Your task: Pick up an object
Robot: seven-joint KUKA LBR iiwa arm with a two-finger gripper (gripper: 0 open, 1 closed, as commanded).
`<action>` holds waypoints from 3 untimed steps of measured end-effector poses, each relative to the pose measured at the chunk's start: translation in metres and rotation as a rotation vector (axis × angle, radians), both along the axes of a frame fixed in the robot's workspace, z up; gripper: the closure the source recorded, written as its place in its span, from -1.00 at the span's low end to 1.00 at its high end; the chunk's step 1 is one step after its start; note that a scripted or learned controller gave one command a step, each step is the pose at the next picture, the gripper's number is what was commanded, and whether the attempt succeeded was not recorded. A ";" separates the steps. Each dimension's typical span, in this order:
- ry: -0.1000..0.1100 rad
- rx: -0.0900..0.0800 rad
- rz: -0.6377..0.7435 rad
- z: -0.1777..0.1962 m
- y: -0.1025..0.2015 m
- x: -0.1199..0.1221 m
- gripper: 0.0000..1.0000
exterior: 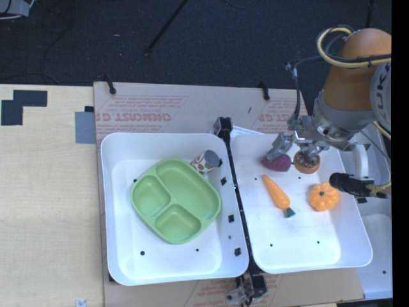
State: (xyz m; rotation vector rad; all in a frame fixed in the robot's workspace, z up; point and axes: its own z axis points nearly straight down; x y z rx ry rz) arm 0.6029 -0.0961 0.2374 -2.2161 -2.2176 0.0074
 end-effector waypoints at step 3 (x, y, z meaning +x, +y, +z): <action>-0.003 -0.001 -0.004 -0.090 0.001 0.012 1.00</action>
